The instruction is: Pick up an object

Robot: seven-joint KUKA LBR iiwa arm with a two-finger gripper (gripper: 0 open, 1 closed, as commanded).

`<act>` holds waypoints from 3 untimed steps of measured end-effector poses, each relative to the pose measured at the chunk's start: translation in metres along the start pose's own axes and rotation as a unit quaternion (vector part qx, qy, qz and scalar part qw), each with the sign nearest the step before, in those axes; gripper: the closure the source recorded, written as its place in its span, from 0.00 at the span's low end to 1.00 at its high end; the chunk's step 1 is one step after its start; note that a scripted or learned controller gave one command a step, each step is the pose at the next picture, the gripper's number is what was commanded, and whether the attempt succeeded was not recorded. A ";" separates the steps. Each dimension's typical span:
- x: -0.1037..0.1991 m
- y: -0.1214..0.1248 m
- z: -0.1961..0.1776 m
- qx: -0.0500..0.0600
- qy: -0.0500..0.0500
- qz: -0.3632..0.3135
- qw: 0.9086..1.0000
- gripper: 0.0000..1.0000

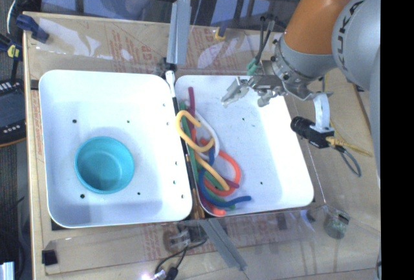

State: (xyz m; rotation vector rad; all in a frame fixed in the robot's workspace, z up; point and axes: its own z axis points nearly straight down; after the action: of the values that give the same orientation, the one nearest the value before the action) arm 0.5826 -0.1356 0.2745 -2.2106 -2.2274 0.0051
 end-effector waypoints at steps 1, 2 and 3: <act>-0.005 -0.075 0.127 0.001 0.000 -0.068 0.998 0.00; -0.045 -0.098 0.182 -0.004 0.000 -0.064 0.998 0.00; -0.045 -0.096 0.171 -0.004 0.000 -0.067 0.998 1.00</act>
State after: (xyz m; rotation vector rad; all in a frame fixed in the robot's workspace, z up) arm 0.4858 -0.1814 0.1039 -2.0611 -2.3747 -0.0045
